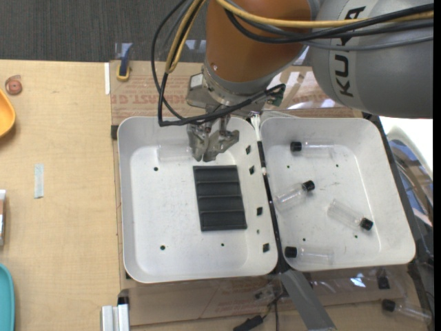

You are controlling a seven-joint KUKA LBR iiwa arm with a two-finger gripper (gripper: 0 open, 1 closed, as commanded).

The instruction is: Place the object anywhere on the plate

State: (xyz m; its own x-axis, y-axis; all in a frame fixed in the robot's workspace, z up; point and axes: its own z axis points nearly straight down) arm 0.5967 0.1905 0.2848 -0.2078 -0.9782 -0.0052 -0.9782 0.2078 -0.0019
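Note:
A black ribbed plate [220, 197] lies flat in the middle of the left bin [141, 205]. My gripper [211, 145] hangs just over the plate's far end, pointing down under the orange wrist band. Nothing shows plainly in its grasp. Several clear vials with black caps lie in the right bin [386, 185]: one at the back [306, 146], one in the middle [298, 191], one toward the right [350, 217], and one at the near left corner [303, 254]. A faint clear shape [172, 152] lies left of the gripper in the left bin.
The big grey arm [372, 40] and its cables cover the back of both bins. On the wooden bench to the left sit an orange object [4, 116], a small grey strip [38, 181] and a teal edge [4, 298]. More vials [396, 307] lie below the right bin.

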